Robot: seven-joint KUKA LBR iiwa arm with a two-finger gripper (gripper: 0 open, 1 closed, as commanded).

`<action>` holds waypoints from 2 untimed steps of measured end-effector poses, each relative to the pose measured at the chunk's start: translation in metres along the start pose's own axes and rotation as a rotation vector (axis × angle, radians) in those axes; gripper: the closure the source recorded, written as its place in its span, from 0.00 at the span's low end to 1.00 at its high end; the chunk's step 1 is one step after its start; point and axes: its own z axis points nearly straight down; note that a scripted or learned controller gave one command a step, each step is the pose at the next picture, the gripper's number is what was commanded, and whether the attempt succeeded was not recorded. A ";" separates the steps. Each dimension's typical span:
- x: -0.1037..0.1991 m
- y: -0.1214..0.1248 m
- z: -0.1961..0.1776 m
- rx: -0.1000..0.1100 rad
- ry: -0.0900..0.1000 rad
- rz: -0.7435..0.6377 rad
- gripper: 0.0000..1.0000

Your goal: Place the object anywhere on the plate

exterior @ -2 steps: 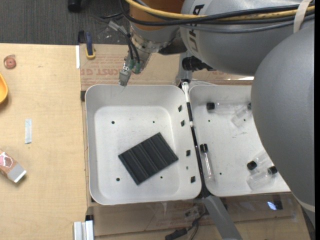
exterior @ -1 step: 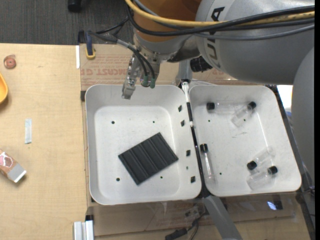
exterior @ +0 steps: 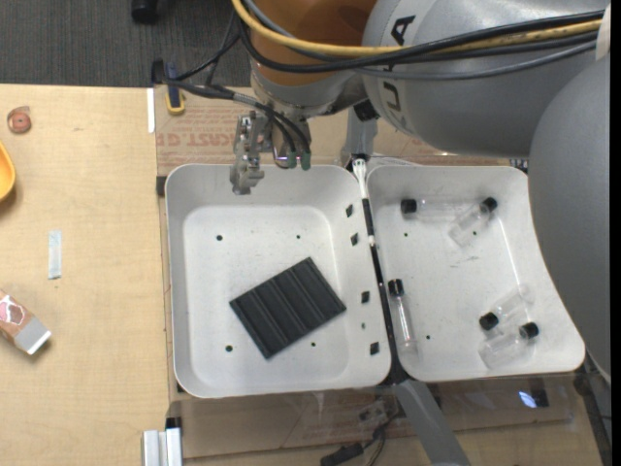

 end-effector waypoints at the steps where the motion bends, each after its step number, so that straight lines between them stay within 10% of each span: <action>1: 0.017 -0.014 0.003 0.000 0.000 -0.102 1.00; 2: 0.023 0.001 0.012 0.000 0.001 -0.155 1.00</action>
